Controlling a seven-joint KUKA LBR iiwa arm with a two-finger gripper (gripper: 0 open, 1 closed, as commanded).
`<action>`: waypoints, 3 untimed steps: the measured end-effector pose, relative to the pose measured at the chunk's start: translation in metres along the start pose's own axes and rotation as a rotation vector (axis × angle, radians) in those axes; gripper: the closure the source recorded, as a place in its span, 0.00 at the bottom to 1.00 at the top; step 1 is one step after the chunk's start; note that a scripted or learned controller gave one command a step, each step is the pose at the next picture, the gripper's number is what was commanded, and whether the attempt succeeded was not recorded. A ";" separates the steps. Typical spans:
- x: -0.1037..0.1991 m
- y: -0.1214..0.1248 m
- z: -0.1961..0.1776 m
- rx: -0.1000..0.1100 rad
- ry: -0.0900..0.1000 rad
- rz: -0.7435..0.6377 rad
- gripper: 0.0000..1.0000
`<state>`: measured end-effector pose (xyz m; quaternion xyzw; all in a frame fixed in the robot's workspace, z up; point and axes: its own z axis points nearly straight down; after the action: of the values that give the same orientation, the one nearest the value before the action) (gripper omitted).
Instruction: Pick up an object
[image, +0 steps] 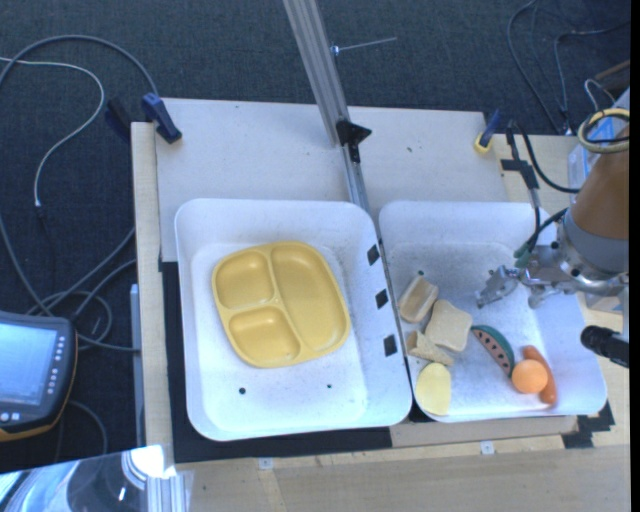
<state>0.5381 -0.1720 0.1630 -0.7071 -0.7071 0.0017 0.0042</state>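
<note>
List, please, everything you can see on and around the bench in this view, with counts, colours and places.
bins: two, white, side by side on the bench
divided plate: one, yellow, in the left bin
bread-like pieces: three, tan, right bin near its left wall
round slice: one, pale yellow, right bin front
watermelon slice: one, red and green, right bin
orange ball: one, right bin, front right
clamps: two, blue, bench's back corners
screen device: one, orange-edged, left of bench
gripper: one, grey, above the right bin

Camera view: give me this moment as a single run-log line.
claw: over right bin, nothing visibly held | yellow tray: in left bin | bread pieces, watermelon slice, orange: right bin
</note>
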 end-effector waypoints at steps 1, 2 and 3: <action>0.000 -0.011 0.053 -0.001 0.000 0.000 0.00; 0.000 -0.009 0.039 -0.010 -0.002 -0.001 1.00; 0.001 -0.007 -0.026 -0.017 -0.006 -0.002 1.00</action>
<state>0.5309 -0.1708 0.1887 -0.7065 -0.7077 -0.0021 -0.0038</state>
